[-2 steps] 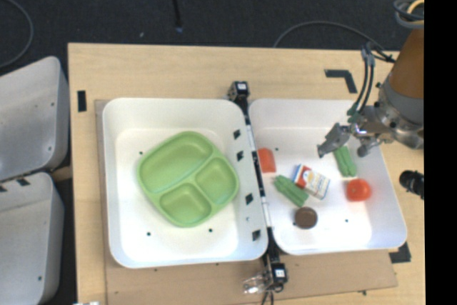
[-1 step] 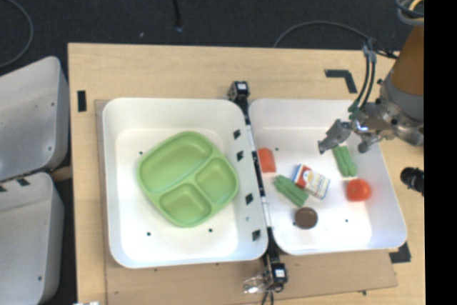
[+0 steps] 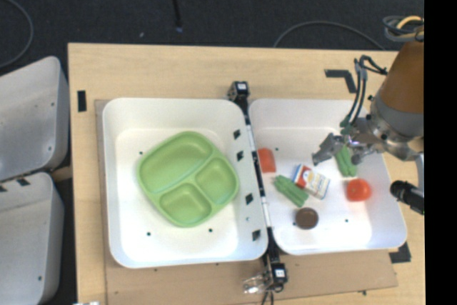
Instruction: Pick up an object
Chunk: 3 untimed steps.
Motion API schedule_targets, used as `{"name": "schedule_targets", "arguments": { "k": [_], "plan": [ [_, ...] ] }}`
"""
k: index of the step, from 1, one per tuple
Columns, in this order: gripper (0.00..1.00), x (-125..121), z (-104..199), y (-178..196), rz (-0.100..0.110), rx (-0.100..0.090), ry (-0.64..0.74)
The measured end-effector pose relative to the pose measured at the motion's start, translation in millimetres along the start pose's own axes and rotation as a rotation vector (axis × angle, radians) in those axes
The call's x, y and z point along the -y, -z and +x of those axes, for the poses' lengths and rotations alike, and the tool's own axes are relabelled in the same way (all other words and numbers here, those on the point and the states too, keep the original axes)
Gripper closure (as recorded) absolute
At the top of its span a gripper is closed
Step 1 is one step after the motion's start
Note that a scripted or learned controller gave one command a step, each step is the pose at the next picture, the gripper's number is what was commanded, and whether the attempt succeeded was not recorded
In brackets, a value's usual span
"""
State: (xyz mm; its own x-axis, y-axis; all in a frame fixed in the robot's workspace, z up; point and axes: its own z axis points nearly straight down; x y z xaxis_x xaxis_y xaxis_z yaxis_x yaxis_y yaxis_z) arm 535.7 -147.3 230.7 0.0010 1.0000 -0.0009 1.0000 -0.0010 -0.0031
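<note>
Over the right bin [image 3: 285, 118] on the table [image 3: 178, 71], the jaws [image 3: 341, 148] hang with their fingers spread open, gripping nothing. Just beside them, toward the arm, lies a green block [image 3: 347, 162]; past it sits an orange ball [image 3: 358, 189]. Below the jaws lie a small carton [image 3: 311, 181], a green piece [image 3: 290, 190] and a brown ball [image 3: 307, 218]. Well to the left, a green divided plate [image 3: 187, 178] rests in the left bin [image 3: 128, 239].

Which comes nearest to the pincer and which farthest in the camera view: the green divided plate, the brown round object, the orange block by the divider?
Measured from the pincer in the right bin:
1. Brown round object, lower in the same bin, just left of the pincer.
2. Orange block, at the right bin's left edge; a close call with the first.
3. Green divided plate, in the left bin.
</note>
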Motion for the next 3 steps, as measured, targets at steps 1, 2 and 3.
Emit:
{"name": "schedule_targets", "arguments": {
  "k": [1,2,3],
  "plan": [
    [0.00,-2.8,9.1,-51.7,0.001,-0.001,-0.004],
    [0.00,-2.8,8.3,-115.3,0.001,0.000,-0.002],
    [1.00,-4.5,6.6,-100.9,-0.006,0.001,-0.010]
  ]
}}
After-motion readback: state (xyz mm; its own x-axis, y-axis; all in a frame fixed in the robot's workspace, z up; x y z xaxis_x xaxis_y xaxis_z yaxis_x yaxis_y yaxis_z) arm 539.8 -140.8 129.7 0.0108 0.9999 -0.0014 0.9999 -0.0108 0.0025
